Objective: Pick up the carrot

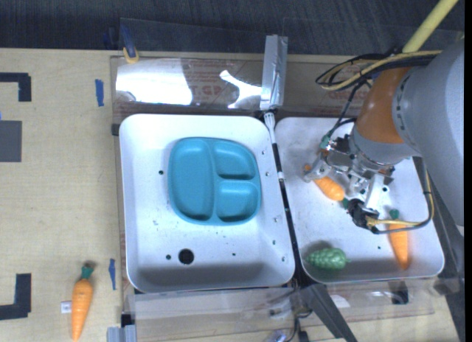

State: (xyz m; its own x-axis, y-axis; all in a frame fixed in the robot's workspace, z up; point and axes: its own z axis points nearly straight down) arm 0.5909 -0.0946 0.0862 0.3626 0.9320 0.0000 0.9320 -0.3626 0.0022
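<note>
Two carrots in right bin (pixel 435 267), one (pixel 330 187) under the jaws (pixel 341 186), jaw state unclear, other (pixel 399 245) near green vegetable (pixel 327 258)

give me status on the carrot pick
Gripper low in right bin, on one carrot; grasp unclear. Second carrot and green item nearby.

The arm (pixel 435 105) is a fat, smooth grey tube with an orange band (pixel 380 112) above the wrist. Yellow and black cables (pixel 354 71) loop off it, and the gripper (pixel 346 178) is a cluttered metal-and-black assembly.
</note>
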